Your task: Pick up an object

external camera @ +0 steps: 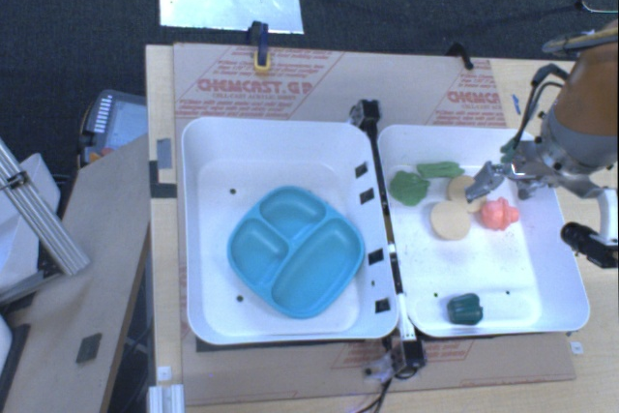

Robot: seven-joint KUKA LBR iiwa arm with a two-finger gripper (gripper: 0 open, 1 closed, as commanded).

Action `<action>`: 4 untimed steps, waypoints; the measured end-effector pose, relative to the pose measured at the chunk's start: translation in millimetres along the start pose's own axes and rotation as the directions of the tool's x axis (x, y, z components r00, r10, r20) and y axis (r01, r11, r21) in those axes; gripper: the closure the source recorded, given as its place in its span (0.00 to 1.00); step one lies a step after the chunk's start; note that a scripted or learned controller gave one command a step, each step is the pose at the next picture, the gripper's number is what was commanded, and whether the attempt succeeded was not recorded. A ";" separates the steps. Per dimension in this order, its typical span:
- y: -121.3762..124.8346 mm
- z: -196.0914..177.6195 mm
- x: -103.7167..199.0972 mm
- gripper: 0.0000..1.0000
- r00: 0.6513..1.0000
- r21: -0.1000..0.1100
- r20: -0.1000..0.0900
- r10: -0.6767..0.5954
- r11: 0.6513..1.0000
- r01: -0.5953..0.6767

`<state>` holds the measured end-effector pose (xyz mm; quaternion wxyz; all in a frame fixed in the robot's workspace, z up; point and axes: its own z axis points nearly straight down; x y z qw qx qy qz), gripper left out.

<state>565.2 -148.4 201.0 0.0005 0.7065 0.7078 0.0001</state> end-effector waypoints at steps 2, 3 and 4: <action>2.6 110.3 9.4 0.00 1.000 0.003 -0.001 0.001 1.000 -0.001; 4.0 96.9 8.7 1.00 1.000 -0.002 0.000 0.001 1.000 -0.001; 9.3 35.7 15.1 1.00 1.000 -0.006 0.001 -0.003 1.000 0.003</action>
